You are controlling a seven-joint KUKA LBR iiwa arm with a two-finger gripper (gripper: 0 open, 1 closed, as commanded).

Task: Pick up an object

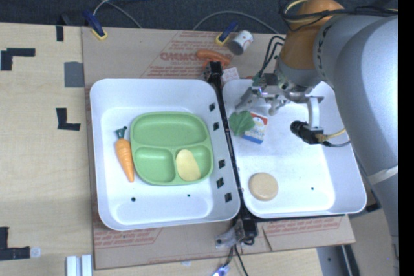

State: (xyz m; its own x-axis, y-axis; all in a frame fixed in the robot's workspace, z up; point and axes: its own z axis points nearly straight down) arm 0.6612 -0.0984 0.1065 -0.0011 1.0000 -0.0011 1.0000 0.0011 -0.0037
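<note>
Inside the left bin (103,203) lie a carrot (125,159) and green tray (172,147) holding a yellow piece (188,165); right bin (336,194): cookie (263,186), green packet (248,124) beneath the spread, unladen gripper (260,102).

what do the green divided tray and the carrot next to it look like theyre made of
Green divided tray: probably moulded plastic, matte to satin, with an even colour and soft rounded compartment walls. Carrot: likely a plastic toy, given its flat uniform orange and smooth skin, though foam or rubber can't be ruled out.
</note>
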